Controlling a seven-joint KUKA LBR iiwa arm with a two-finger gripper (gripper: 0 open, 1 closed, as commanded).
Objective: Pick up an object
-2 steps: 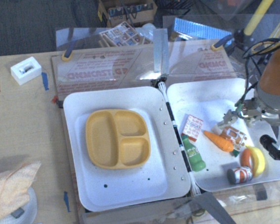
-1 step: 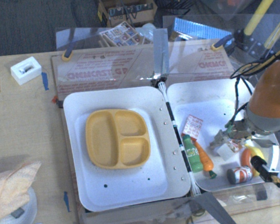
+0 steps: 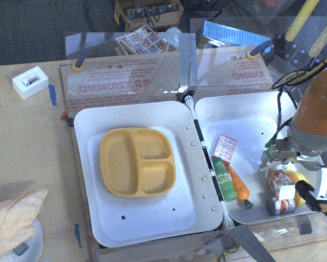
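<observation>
At the lower right of the frame, in the right bin point(image 3: 240, 113), a cluster of small objects point(image 3: 283, 189) lies against the near wall, what looks like a can and some yellow pieces; just above it hangs the gripper point(image 3: 277, 155), and I cannot tell how it is set; nothing is visibly held. Toward the frame's centre lie a carrot point(image 3: 239, 184), a green bottle point(image 3: 225, 180) and a red-and-white packet point(image 3: 224, 148); the left bin point(image 3: 94, 164) carries a yellow divided plate point(image 3: 136, 162). This looks like the approach stage; the next move calls for a clean descent onto one item of the cluster.
</observation>
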